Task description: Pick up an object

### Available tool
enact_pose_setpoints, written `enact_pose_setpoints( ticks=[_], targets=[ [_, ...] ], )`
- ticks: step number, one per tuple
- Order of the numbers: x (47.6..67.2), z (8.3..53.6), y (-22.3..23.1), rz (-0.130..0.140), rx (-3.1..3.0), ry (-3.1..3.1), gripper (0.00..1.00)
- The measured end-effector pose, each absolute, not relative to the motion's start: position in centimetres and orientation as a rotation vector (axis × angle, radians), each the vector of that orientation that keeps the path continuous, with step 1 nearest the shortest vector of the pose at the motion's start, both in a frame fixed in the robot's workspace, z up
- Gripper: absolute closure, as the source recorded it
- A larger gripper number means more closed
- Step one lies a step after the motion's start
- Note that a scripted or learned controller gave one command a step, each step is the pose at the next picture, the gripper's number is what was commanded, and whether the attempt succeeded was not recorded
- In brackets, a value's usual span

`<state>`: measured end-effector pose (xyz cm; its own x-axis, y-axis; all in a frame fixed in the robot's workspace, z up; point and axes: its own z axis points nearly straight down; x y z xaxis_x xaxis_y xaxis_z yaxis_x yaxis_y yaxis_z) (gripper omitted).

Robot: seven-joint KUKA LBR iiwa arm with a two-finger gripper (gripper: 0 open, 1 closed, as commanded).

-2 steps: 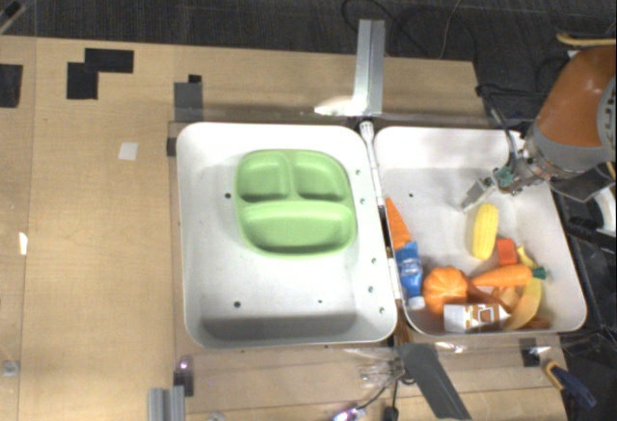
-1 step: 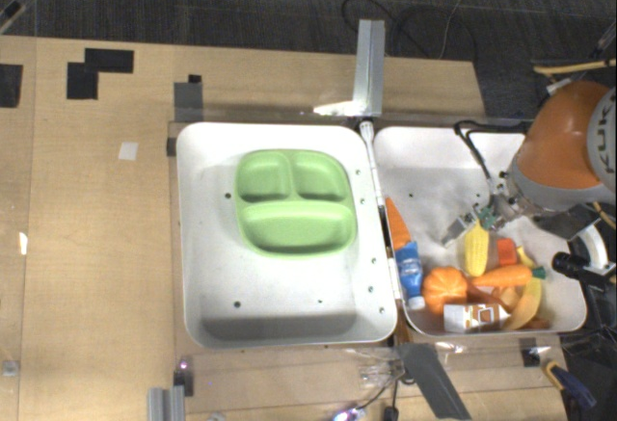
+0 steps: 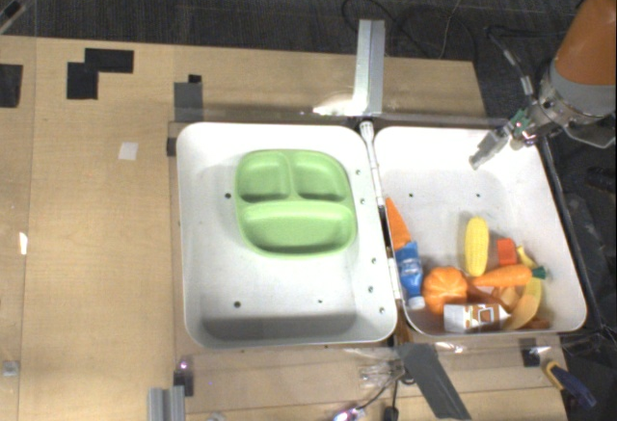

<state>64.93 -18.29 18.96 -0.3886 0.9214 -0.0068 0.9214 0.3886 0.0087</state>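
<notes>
- Wooden bench (image 3: 87,246) carries our two bins.
- Left bin (image 3: 207,303): green divided plate (image 3: 294,200).
- Right bin (image 3: 434,178): corn (image 3: 476,246), pumpkin (image 3: 445,285), carrot (image 3: 506,276).
- Gripper (image 3: 487,151): we cannot tell its state.

Arm (image 3: 590,53) cut off at right.

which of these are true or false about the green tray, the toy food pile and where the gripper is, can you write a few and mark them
1. The green three-compartment plastic tray lies in the left white bin. True.
2. The yellow toy corn cob lies on the green tray. False: it is in the right white bin, among the toy food.
3. The gripper hovers over the right bin's far corner. True.
4. The round orange toy fruit is between the gripper's fingers. False: it lies in the bin's near end, apart from the gripper.
</notes>
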Motion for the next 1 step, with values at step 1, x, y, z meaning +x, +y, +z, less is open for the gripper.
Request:
enact_pose_setpoints(
  ticks=[1],
  targets=[
    [59.35,12.44,-15.44,0.003,1.625,2.684,0.00]
  ],
)
